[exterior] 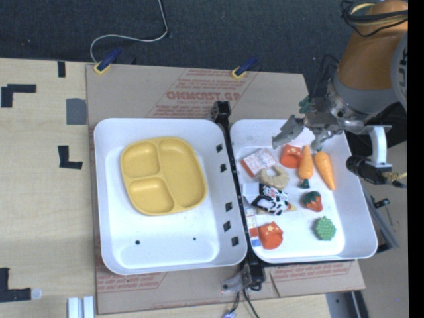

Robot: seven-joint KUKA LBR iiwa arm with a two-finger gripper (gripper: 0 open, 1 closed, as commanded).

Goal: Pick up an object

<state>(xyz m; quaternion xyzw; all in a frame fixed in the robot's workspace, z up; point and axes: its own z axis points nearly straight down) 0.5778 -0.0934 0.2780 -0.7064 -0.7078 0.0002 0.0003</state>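
Observation:
My gripper (303, 135) hangs open over the far part of the right bin (354, 244), its two fingers spread and nothing between them. Just below it lie a red-orange piece (290, 156) and two toy carrots (305, 163) (324, 169). Nearer the middle of the bin are a tan biscuit-like piece (273, 176), a white and red packet (258, 161) and a black-and-white cow toy (272, 200). A strawberry (313, 201), a green bumpy toy (324, 228) and a red piece (269, 236) lie toward the front.
The left bin (109, 197) holds a yellow divided plate (163, 175). A black divider (228, 177) runs between the two bins. Brown cardboard (192, 91) lies under both, with clips at its far edge.

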